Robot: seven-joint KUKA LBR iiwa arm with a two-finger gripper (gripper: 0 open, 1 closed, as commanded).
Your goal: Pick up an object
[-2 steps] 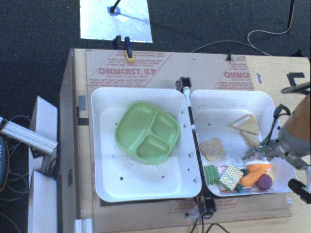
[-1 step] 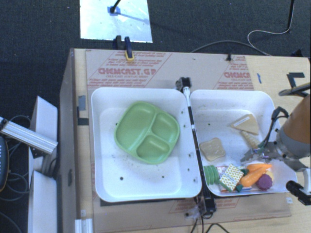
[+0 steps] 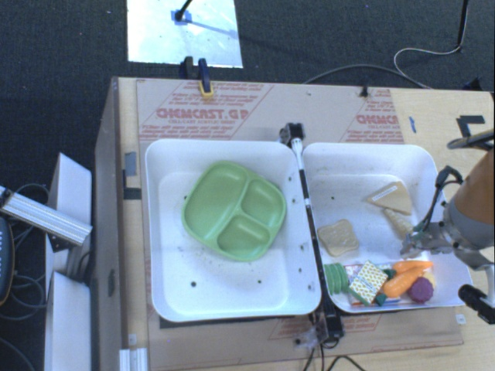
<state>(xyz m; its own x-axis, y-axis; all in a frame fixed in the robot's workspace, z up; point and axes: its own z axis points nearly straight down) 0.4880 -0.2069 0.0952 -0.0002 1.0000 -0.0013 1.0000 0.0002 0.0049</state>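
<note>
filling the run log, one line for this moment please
tool: over right bin, near carrot | grasp: none seen | green plate: left bin

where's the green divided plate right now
The green divided plate lies in the left white bin, about in its middle and tilted askew, just left of the divider between the two bins, away from the toy food in the right bin.

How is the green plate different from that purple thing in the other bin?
The green plate is large, flat and divided into compartments; the purple thing is small and rounded. The plate lies alone in the left bin; the purple thing sits crowded among other items along the right bin's near edge.
</note>
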